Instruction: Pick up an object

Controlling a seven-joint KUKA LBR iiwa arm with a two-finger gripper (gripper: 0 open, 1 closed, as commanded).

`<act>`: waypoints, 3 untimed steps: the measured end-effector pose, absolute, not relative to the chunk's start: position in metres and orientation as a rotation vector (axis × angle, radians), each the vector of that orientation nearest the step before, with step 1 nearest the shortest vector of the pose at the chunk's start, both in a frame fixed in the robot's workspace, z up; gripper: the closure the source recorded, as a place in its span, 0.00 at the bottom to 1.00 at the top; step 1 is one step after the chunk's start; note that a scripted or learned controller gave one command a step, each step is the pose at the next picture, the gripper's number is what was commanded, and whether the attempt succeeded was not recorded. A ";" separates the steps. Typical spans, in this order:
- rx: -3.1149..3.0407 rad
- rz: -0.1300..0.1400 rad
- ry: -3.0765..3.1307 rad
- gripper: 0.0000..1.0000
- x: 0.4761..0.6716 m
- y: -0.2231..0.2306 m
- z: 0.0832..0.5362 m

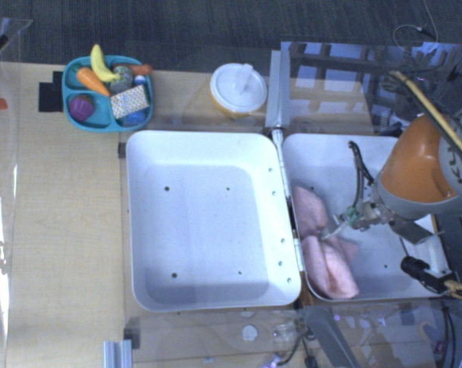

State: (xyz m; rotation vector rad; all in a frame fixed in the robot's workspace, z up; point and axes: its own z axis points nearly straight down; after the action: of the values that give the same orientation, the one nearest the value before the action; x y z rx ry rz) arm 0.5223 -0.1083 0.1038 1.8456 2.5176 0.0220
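Note:
A pink cloth (322, 244) lies folded along the left side of the right bin (384, 282), stretching from the middle toward the front wall. My gripper (339, 228) is down in that bin, its tip right over the cloth's middle and touching or nearly touching it. The orange band and grey wrist rise behind it to the right. How the tip sits against the cloth is too small to make out.
The left bin (208, 221) is next to the right one, split by a shared rim. A blue tray (108, 94) of toy food sits at the back left. A white lidded cup (238, 88) stands behind the bins. Cables hang at the right.

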 end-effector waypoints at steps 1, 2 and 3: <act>1.967 0.013 2.433 0.00 0.560 -0.093 0.091; 1.870 0.015 2.502 0.00 0.493 -0.122 0.092; 2.166 0.019 2.257 0.00 0.558 -0.087 0.091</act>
State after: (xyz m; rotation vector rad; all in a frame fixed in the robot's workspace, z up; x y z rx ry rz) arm 0.5583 -0.0872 0.0913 2.1655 2.2574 0.0187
